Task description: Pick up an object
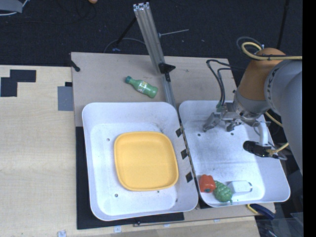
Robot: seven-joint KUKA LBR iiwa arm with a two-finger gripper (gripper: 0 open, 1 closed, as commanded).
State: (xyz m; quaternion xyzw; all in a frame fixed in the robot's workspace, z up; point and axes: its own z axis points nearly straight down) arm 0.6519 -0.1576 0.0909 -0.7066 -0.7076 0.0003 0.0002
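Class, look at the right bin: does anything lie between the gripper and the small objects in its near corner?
Nothing visible does. The gripper hangs over the far part of the right bin; the red object, green object and white object lie clustered at its near edge, with bare bin floor between.

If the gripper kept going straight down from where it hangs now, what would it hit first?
Probably the bare floor of the right bin; the gripper hangs over its upper part, well away from the toys at the bin's bottom edge. Depth is uncertain.

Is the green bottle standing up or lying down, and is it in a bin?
Lying down, outside both bins. The green bottle rests on its side on the bench, behind the left bin.
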